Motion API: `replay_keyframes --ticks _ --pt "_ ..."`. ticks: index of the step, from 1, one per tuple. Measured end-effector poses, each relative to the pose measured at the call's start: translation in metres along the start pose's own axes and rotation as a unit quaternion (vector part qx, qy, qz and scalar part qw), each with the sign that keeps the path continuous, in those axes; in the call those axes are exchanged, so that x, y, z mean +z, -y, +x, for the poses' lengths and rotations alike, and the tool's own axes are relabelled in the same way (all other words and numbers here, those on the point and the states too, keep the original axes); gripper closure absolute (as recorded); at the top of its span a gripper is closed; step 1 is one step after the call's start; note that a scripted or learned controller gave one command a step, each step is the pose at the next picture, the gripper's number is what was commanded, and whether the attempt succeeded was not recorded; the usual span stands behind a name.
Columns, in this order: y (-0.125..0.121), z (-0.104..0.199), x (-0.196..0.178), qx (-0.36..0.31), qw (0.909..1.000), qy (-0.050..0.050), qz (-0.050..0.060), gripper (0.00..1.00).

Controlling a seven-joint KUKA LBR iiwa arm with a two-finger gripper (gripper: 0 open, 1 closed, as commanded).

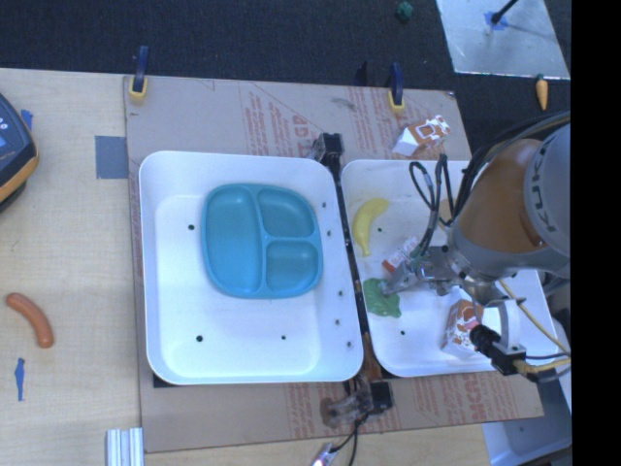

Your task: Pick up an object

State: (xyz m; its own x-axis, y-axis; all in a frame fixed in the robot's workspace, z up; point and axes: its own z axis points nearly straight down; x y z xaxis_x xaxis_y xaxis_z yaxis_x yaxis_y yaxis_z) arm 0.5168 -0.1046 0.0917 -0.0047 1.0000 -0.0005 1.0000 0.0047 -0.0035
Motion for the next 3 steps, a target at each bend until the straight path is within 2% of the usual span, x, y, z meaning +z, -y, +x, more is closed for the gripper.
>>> replay_keyframes --ticks 1,2,3 --pt "-0.025 -0.002 0.000 0.001 1.0000 0.000 -0.001 0.00" --pt "-0.019 0.007 0.000 -0.001 1.0000 0.000 0.001 0.00" --pt "-0.019 0.006 -0.010 -0.001 1.0000 0.000 0.002 1.00"
